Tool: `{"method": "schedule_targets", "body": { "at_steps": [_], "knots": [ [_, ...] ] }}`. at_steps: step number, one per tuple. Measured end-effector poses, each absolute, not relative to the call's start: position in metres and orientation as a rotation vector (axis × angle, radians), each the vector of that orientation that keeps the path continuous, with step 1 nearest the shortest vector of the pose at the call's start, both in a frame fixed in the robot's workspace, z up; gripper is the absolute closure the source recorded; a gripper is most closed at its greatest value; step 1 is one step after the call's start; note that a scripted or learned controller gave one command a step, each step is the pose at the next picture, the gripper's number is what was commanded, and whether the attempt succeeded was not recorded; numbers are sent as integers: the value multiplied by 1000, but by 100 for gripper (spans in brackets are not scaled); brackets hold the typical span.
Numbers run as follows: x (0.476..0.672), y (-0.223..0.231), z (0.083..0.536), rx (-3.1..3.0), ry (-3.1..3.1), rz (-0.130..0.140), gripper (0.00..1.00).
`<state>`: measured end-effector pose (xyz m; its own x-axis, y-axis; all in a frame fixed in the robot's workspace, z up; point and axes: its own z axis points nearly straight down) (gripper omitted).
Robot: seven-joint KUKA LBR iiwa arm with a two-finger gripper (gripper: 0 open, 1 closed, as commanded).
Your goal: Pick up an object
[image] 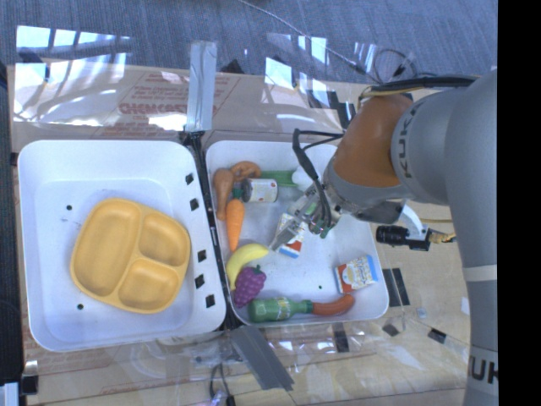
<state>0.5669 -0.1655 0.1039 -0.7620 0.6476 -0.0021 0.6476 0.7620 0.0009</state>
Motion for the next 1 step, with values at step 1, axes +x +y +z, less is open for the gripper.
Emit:
{"method": "schedule_targets", "body": {
  "at_steps": [1],
  "knots": [
    [654,-127,211,1190,2896,5,100]
  ]
}}
